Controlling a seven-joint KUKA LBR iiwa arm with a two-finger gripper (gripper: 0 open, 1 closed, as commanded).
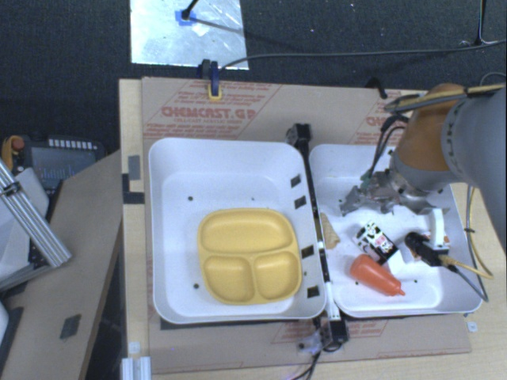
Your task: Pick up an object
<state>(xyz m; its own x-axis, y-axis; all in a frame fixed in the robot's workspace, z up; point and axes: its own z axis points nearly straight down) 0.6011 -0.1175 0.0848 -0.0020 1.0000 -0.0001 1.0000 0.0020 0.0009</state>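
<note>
White plastic bins, 2 of them, sit side by side. Left bin (170,212) holds 1 yellow plate (249,253) w/ 3 compartments, lying flat toward its front. Right bin (432,290) holds 3 loose items, all lying on its floor: 1 orange cone (377,275) on its side near the front, tip pointing right; 1 small black-and-white block (376,241) just behind the cone; 1 tan scrap (329,233) by the wall next to the left bin. Gripper (354,202) hangs low over the middle of the right bin, near the block but apart from it; can't tell from this angle whether it's apart or together. Grey arm (475,141) w/ orange band (424,137) comes in from the right. Both bins rest on 1 cardboard sheet (261,105) w/ red print, w/ 1 blue-and-yellow clamp (211,77) at its back edge. Dark carpet (63,54) lies around, 1 shiny foil square (186,18) sits behind, and 1 tan side table (79,240) stands at left w/ 1 aluminium rail (32,220) on it.
</note>
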